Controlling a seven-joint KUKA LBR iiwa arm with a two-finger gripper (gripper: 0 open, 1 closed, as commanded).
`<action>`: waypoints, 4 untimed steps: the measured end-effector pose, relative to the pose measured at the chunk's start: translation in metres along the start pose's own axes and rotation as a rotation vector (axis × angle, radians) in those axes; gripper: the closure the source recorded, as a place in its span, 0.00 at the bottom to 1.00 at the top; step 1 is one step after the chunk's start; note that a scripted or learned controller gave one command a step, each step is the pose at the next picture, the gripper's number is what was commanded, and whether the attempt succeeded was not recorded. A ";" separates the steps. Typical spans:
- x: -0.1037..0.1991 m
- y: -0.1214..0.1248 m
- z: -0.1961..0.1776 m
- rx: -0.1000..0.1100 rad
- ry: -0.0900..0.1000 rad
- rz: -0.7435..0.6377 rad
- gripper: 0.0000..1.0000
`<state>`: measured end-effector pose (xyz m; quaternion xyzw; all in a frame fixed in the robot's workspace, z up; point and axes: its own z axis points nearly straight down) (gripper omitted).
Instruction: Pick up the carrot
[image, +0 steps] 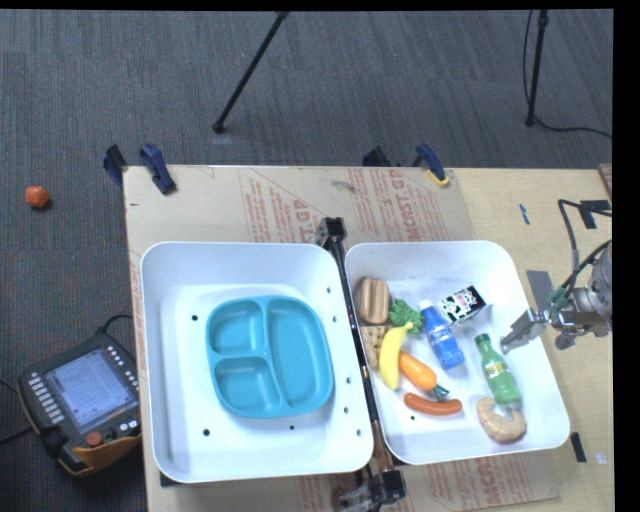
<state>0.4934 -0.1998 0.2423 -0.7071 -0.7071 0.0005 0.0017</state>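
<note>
The carrot (417, 371) is orange with a green stub at its lower right end. It lies slanted in the middle of the right bin (470, 255), between a banana (390, 355) and a green bottle (494, 368), just above a sausage (434, 404). My gripper (537, 338) hovers at the right rim of that bin, well to the right of the carrot and slightly higher in the view. It is open, with nothing between its fingers.
The right bin also holds a bread roll (373, 298), a leafy green piece (403, 315), a blue bottle (441, 338), a black-and-white carton (462, 303) and a tan pastry-like item (502, 421). The left bin (165, 300) holds a blue divided plate (270, 357).
</note>
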 end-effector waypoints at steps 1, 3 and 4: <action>0.066 0.023 0.098 0.003 0.002 0.095 0.00; 0.118 0.020 0.146 0.004 0.002 0.211 1.00; 0.152 0.045 0.055 0.001 0.000 0.655 1.00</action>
